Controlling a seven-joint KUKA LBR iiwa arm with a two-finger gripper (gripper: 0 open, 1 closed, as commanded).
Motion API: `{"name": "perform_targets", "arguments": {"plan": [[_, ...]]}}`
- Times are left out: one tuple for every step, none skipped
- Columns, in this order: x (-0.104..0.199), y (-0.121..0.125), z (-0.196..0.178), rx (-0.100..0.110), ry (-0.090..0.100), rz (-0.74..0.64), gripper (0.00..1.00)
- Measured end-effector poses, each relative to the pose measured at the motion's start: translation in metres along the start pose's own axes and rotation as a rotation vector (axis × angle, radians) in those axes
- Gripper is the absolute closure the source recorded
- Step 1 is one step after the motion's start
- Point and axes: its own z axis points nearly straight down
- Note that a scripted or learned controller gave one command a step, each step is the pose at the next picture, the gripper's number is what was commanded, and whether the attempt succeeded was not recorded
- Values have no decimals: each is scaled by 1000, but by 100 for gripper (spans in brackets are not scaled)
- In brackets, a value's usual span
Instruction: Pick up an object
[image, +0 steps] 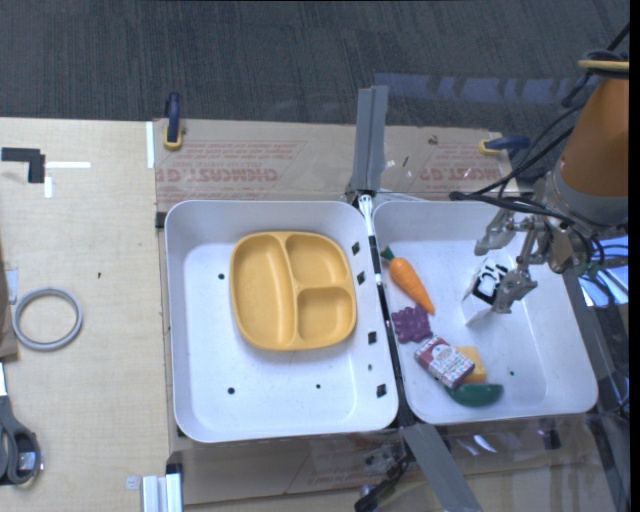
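Gripper (508, 268) over right bin (560, 380), fingers spread, nothing between them. Small black-and-white object (488, 283) just beside fingertips. Carrot (411, 283), purple grapes (411, 324), red box (445, 362) lie left in same bin.

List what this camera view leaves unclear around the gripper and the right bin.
- Gripper: fingers too small and blurred to tell open from shut.
- Black-and-white object beside the gripper: too blurred to identify, or to tell whether it is held.
- Arm: cut off by the top and right edges.
- Yellow item: partly covered by the red packet and a green item.
- Red packet: label too small to read.
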Motion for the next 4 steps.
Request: {"name": "perform_targets", "arguments": {"plan": [[-31,24,45,1,0,243,0],[-42,29,127,1,-1,569,0],[-61,45,127,2,-1,856,0],[-62,46,118,4,-3,852,100]]}}
